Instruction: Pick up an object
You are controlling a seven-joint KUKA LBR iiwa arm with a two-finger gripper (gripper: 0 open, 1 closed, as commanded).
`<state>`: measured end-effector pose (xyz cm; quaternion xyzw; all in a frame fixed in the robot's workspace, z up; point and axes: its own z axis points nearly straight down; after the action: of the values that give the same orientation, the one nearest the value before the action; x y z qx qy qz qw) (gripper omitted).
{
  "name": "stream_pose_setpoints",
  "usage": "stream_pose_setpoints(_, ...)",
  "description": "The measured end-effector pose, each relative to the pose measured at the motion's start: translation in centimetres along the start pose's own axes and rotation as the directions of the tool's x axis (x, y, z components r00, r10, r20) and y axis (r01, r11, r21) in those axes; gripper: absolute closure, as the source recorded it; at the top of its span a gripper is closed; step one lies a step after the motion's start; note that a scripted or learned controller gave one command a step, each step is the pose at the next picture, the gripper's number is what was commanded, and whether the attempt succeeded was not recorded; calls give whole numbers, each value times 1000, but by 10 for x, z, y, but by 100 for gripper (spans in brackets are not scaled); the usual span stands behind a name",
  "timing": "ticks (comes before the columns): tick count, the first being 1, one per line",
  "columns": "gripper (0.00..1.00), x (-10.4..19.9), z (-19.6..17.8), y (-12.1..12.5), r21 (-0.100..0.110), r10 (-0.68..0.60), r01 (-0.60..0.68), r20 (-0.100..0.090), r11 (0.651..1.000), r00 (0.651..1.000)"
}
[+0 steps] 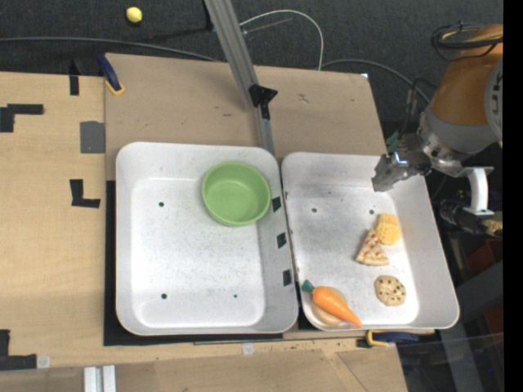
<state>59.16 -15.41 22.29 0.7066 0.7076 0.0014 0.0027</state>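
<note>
The carrot (335, 302) lies diagonally at the right bin's (327, 178) near-left corner, tip toward the near edge. Whether the gripper (391, 172) is spread or closed cannot be told.

The tan counter (188, 96), marked with strips of dark tape along its left part, bears two shallow white bins touching side by side, the left bin (139, 243) and the right bin (327, 178).

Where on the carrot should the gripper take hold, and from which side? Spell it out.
Grip the carrot across its thick orange middle, coming straight down from above. It lies flat and slanted near the right bin's front left corner, green top toward the wall, so closing across its narrow width probably suits best.
</note>
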Motion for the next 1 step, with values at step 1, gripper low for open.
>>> stream_pose_setpoints(1, 100, 0, -31, 1, 3, 0, 0, -1, 1000, 1000)
